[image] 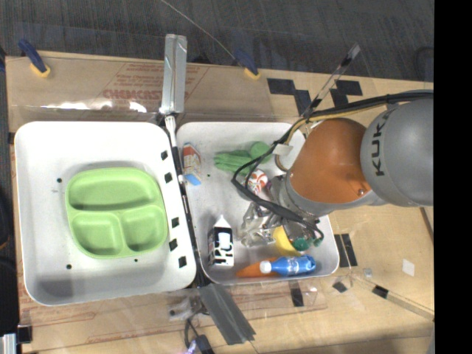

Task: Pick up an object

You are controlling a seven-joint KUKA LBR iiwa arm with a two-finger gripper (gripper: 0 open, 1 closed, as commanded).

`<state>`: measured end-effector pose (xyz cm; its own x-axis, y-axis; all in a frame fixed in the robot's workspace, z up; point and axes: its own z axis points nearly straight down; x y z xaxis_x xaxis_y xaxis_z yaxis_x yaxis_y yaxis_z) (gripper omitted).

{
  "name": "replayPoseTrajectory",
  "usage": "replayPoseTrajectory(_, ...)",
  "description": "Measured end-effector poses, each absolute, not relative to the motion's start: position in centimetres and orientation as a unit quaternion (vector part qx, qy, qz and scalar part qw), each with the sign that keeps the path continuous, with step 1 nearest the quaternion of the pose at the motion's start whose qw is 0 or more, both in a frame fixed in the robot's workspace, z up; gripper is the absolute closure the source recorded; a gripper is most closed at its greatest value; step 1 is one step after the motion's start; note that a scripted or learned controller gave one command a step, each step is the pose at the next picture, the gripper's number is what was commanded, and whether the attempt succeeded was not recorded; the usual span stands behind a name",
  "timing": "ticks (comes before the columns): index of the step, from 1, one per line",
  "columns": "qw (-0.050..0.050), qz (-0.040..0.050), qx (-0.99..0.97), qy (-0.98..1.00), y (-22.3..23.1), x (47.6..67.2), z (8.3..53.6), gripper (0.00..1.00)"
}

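Now your arm point(346, 164) reaches down into the right bin point(199, 198), and you cannot tell how the tool point(258, 223) is set. Below it lies a blue bottle point(295, 265) with an orange end.

Grey arm point(402, 150), orange band point(328, 161), black cables, seemingly "KUKA" lettering.

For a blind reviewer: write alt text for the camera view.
The arm's gripper reaches down into the cluttered right bin, near a blue bottle and green glove. The left bin holds a green divided tray.
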<state>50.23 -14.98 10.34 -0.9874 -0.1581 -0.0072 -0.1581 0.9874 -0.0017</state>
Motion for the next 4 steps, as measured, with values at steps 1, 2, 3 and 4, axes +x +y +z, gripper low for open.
replayPoseTrajectory(1, 0.005, -0.0025, -0.195, 0.981, -13.0, 53.8, 24.7, 1.0)
replayPoseTrajectory(2, 0.003, -0.0008, -0.168, 0.986, -15.8, 63.4, 9.3, 1.0)
replayPoseTrajectory(3, 0.004, -0.0022, -0.382, 0.924, -21.0, 65.9, 9.6, 1.0)
replayPoseTrajectory(4, 0.004, -0.0019, -0.382, 0.924, -21.0, 65.9, 9.6, 0.0)
